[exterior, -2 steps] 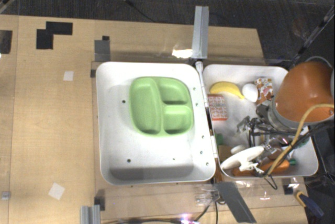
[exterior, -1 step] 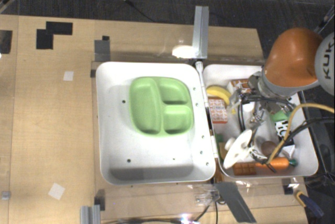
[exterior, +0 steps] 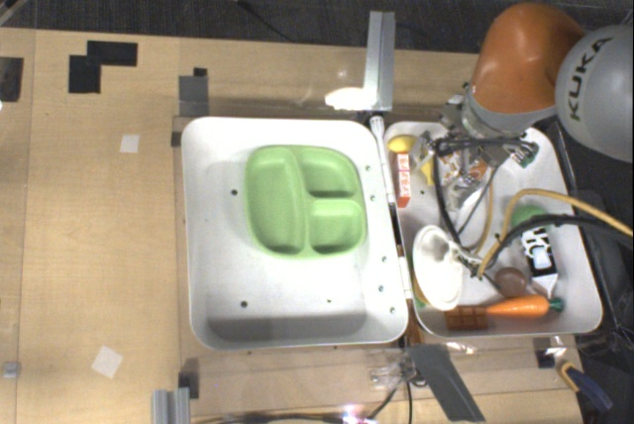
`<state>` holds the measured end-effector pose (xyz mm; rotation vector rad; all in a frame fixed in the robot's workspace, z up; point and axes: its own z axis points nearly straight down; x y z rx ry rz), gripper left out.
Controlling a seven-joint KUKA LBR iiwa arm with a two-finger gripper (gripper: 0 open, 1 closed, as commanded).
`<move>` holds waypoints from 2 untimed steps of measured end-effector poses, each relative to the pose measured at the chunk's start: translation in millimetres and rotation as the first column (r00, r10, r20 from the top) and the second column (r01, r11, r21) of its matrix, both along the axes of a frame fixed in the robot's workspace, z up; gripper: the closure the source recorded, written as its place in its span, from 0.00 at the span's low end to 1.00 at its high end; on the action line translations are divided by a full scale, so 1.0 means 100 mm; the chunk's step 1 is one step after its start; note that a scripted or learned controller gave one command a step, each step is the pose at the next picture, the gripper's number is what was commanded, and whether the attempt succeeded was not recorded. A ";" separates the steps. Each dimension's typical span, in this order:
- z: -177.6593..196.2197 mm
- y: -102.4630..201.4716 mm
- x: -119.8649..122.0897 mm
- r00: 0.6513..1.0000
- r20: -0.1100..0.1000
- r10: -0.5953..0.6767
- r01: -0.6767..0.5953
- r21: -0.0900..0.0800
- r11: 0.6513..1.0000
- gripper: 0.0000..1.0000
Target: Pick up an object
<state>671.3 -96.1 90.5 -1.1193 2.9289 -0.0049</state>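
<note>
At the upper right of the frame you can read "KUKA" on the grey arm point(exterior: 594, 85); its gripper point(exterior: 466, 176) hangs over the right bin point(exterior: 584, 313), and you cannot tell its state. Below it lie a white bowl point(exterior: 437, 265), an orange carrot point(exterior: 517, 307) and a red-labelled packet point(exterior: 403, 180), its print illegible. Centre frame, the left bin point(exterior: 213, 303) holds a green divided tray point(exterior: 302, 199)

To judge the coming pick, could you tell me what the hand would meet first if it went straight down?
Probably the bare floor of the right bin under the hand; the white bowl lies nearer the camera. Depth is unclear.
</note>
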 end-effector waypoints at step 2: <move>1.41 -0.22 0.01 0.904 0.008 0.427 -0.427 -0.006 0.904 1.00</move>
